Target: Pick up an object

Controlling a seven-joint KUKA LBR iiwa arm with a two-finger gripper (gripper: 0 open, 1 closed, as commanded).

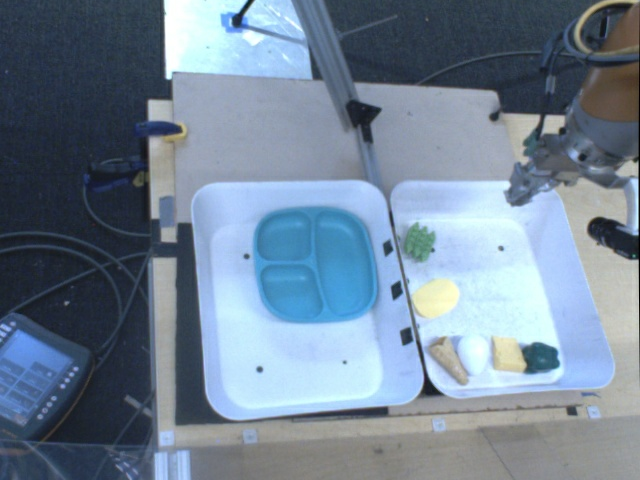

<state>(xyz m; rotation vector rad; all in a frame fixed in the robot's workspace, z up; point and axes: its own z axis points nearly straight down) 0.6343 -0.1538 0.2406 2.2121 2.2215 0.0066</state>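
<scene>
The right bin (560, 268) holds several small things. A green knobbly piece (420, 240) lies by its left wall, with a yellow lemon-like lump (437, 298) below it. Along the front sit a tan cone (449, 360), a white egg (473, 353), a yellow block (508, 354) and a dark green lump (541, 357). My gripper (522, 190) hangs over the bin's far right corner, high above and well away from all of them. Nothing shows between its tips.
The left bin (230, 368) carries a blue divided plate (314, 263). A slanted metal pole (330, 48) crosses the board behind the bins. Cables and a handheld pendant (35, 368) lie on the floor at the left.
</scene>
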